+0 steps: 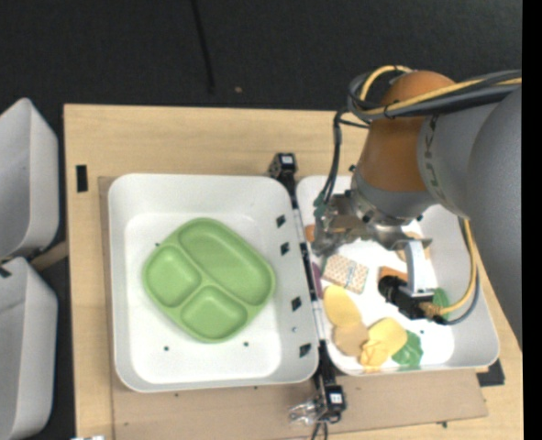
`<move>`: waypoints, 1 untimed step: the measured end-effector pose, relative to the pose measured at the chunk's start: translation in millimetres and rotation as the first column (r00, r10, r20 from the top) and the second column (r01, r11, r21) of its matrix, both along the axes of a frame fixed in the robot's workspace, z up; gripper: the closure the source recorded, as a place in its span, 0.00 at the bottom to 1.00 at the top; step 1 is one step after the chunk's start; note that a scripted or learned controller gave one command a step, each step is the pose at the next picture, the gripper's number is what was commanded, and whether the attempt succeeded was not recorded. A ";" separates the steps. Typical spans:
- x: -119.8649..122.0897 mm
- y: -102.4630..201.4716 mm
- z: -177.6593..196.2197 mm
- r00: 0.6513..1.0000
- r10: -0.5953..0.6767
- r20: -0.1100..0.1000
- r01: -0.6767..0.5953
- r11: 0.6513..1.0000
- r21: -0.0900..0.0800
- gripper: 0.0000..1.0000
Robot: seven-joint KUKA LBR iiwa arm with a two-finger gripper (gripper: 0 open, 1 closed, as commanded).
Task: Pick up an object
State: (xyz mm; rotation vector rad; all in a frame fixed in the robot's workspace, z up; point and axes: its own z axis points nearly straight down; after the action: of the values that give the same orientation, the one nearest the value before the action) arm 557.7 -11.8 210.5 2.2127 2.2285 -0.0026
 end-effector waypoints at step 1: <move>-21.5 -44.8 130.7 1.000 -0.010 0.016 0.010 1.000 -0.001 1.00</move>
State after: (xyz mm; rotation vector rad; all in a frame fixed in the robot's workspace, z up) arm 536.2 -56.6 341.2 2.2153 2.2094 0.0138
